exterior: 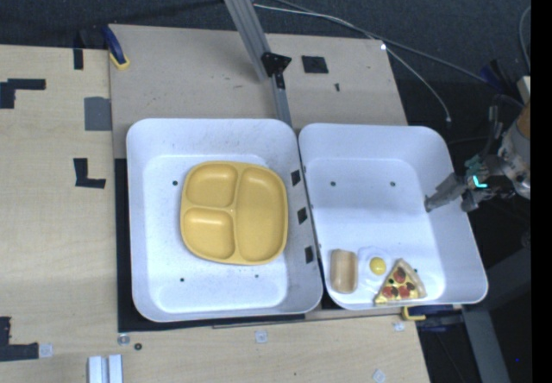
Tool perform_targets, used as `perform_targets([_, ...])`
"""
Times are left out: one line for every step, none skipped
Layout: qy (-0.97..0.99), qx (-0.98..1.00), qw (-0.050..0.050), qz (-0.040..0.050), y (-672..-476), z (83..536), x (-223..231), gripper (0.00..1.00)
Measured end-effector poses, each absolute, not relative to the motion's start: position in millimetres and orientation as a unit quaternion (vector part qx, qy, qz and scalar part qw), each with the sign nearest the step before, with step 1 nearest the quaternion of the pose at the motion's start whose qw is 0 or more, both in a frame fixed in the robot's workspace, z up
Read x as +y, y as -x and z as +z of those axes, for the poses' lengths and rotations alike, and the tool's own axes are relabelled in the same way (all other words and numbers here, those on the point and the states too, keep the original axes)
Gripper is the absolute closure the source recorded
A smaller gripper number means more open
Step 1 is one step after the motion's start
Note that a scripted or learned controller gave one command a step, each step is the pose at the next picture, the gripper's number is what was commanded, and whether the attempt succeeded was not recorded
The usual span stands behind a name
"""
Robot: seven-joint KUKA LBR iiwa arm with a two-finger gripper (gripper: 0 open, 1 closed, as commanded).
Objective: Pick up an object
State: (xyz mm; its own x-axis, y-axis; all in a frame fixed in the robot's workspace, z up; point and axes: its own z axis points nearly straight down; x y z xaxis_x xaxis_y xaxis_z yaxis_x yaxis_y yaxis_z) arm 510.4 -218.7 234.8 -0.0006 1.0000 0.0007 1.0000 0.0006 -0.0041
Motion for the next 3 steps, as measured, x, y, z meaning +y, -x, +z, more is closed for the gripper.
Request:
perform_targets([0.707, -0.707, 0.001, 0.0006, -511.0, 235.8, -218.8, 0.0])
perform_targets([0.707, -0.707, 0.002, 0.0016, -509.2, 192.4, -218.6, 0.0])
perform_targets([0.707, -0.707, 0.002, 0.0017, -516.8, 140.1, -223.3, 0.0])
